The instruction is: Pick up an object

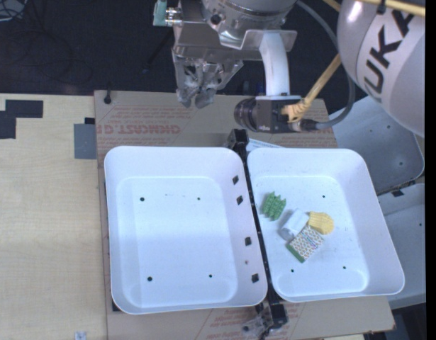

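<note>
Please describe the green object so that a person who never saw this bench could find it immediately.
Look at the right-hand white bin, where a small cluster of objects lies near the divider between the two bins. The green object is the uppermost of that cluster, closest to the divider. Its neighbours are a white block, a yellow piece and a patterned packet; it alone is green and ridged.

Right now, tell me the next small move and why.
Probably carry the gripper toward the right bin and down. It hangs above the cardboard behind the bins, while the green piece, yellow piece and patterned packet lie clustered there.
</note>
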Motion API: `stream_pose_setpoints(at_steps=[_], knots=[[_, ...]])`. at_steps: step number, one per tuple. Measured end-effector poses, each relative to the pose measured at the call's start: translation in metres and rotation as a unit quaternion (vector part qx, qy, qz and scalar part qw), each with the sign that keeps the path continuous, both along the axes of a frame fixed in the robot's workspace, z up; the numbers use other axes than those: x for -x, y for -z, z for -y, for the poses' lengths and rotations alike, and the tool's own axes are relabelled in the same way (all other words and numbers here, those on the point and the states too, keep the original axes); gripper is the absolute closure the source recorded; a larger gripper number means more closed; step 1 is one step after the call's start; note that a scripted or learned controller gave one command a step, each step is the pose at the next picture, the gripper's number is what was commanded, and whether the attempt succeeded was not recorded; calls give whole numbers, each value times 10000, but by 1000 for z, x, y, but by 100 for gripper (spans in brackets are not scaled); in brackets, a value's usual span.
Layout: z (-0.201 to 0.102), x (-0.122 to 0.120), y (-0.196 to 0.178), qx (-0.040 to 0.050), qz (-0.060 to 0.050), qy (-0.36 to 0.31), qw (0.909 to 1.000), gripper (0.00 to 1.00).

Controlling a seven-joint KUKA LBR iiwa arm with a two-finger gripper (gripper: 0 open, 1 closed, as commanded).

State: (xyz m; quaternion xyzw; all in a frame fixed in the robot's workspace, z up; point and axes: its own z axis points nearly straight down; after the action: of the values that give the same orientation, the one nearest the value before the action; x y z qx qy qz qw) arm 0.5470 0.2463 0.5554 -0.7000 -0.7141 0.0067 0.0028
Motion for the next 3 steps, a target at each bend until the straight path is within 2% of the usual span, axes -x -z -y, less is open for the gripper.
stream_pose_setpoints(at_steps=[3], knots=[[-3, 0, -27, 22, -74, -109, 9999, 100]])
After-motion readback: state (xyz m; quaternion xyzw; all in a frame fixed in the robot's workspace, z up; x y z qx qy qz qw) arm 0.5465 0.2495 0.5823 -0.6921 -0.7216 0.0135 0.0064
